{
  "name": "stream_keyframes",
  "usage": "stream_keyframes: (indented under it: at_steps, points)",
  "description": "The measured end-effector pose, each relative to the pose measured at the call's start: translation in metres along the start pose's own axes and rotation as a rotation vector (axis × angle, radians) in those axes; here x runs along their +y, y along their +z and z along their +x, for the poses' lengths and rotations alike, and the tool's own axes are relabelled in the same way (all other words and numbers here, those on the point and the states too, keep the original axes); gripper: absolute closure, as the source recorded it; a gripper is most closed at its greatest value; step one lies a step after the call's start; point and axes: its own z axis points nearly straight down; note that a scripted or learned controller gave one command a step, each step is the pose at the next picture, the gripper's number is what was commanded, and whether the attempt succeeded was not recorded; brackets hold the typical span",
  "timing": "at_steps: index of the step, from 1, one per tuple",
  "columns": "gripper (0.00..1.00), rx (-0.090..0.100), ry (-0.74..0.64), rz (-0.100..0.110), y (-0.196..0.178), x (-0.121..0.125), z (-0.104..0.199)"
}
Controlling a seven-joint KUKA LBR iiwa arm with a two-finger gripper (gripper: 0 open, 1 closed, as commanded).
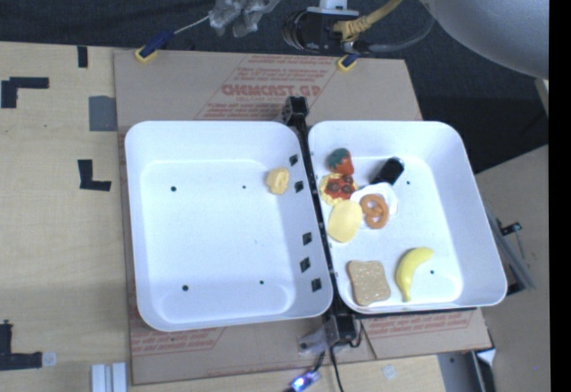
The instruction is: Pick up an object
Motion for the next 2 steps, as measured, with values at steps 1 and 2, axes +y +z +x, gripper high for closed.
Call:
stream_keyframes:
  at_steps: [1,2]
  points:
    - [1.00,-0.015,0.000,0.039,0.196,-0.111,-0.001]
    - [1.00,-0.012,0.004,0.027,0.287,-0.075,-0.003]
